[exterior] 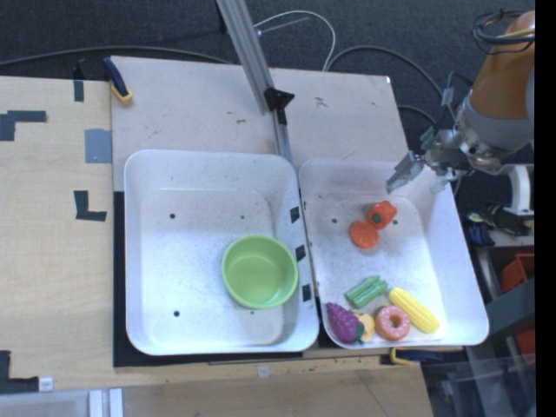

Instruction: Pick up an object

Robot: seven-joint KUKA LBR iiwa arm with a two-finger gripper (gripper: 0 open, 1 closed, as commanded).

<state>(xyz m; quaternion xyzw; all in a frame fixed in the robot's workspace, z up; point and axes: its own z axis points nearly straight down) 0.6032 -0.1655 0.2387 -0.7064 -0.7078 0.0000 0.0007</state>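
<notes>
Hovering gripper: fingers apart, empty, at your right bin's one o'clock rim.
Likely target: red pepper, seven o'clock of it, lying apart from other toys.

We see a bowl in the left bin; toy foods cluster at five o'clock in the right bin.

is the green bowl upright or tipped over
Upright: the green bowl shows its open mouth and inside, sitting in the left bin.
</notes>
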